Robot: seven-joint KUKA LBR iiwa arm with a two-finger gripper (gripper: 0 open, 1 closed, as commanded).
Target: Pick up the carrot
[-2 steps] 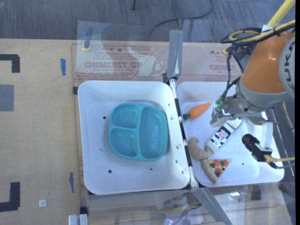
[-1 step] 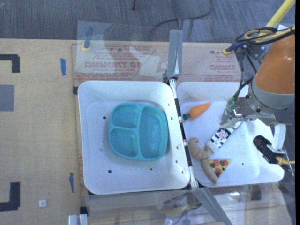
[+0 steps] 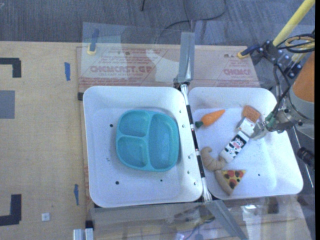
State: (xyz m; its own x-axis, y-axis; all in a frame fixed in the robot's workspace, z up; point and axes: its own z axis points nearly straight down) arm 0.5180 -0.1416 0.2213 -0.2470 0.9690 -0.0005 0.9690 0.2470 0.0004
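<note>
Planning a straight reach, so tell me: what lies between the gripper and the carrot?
In the camera view, an orange-brown block sits between the gripper and the carrot; past it, bare bin floor.

Only text spotted: faint reddish mirrored print on the clear plastic sheet (image 3: 150, 64) lying behind the two bins, one block on its left part and a second on its right (image 3: 235, 70). Letters too blurred and reversed to read. Black-and-white patterned small carton (image 3: 234, 146) in the right bin: markings unreadable.
</note>
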